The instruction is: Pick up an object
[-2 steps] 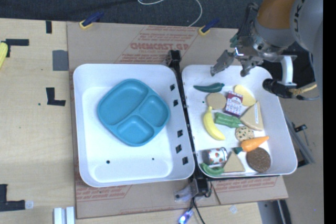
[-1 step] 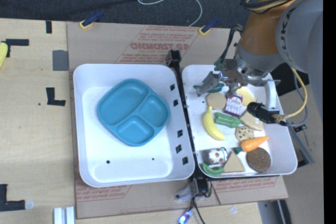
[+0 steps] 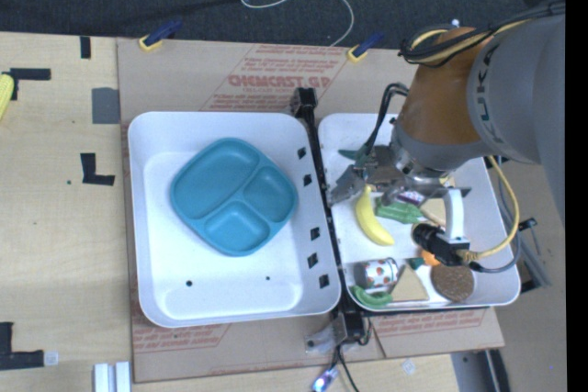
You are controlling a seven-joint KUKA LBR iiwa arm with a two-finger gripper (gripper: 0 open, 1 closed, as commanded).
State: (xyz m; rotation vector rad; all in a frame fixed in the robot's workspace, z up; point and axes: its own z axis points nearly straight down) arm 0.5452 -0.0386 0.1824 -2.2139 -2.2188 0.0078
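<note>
The gripper (image 3: 397,182) hangs low over the right bin (image 3: 491,294), probably to reach the banana (image 3: 371,218) lying just below its tip, though whether it grips anything cannot be told; the blue plate (image 3: 234,195) sits well to its left.

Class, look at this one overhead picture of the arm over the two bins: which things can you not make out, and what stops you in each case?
- Gripper, camera view: the wrist hides its fingertips, so open or shut is unclear.
- Banana: its upper end sits under the gripper.
- Green item: partly covered by the arm, identity unclear.
- Small items near the right bin's front edge: too crowded to name.
</note>
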